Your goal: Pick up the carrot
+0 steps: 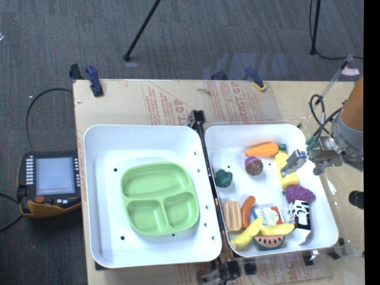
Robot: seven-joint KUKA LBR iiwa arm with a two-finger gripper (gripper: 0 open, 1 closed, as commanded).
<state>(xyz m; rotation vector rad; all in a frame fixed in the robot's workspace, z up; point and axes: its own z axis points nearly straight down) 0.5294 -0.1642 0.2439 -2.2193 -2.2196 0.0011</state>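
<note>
Left bin [95, 159]: sat left of the carrot, holding a green divided plate [159, 198].
Broccoli [223, 178]: lay in the right bin [228, 132], below and left of the carrot.
Carrot [262, 149]: lay in the upper part of the right bin, its long axis running nearly left to right, the orange body rising slightly toward its right end (a dark green bit showed there).
Dark round fruit [254, 166]: just below the carrot, close to it but apart.
Gripper [290, 163]: hung to the right of the carrot and a little below it, near but not touching.
Finger state: could not be told; nothing was seen between the fingers.
Purple grapes [300, 193]: below and right of the carrot, under the gripper.
Coming move: by my judgement, a short shift left and slightly up-frame, closing across the carrot's narrow width.
</note>
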